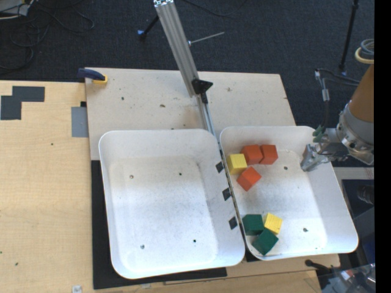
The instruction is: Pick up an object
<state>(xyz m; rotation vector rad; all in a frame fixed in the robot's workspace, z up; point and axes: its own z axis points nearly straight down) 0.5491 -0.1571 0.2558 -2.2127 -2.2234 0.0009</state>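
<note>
Nearest the lens, low in the right bin (pixel 342 240): two green cubes, one (pixel 253 224) just above the other (pixel 266 242), with a yellow cube (pixel 273 223) touching them at their right; a tight trio near the front rim.

Further up the same bin, a second cluster close to the divider: a yellow cube (pixel 237 162), two orange-red cubes (pixel 252 154) (pixel 269 154) pressed side by side, and a third orange-red cube (pixel 248 178) tilted just below them; any of the seven would serve the task, none is lifted yet.

Gripper (pixel 309 160) hangs over the right bin's upper right side, apart from both clusters, nothing between its fingers; how wide the pincer is set, I cannot tell at this angle.

Left bin (pixel 122 163) lies white alongside; a slanted aluminium rail (pixel 181 41) rises behind the join.

Risks, as judged: cubes touching leave little room for a finger, so a descent may land on top of a neighbour or shove the group; the tilted cube may twist out of a pinch; pieces near the rim or divider may block one finger against the wall.
</note>
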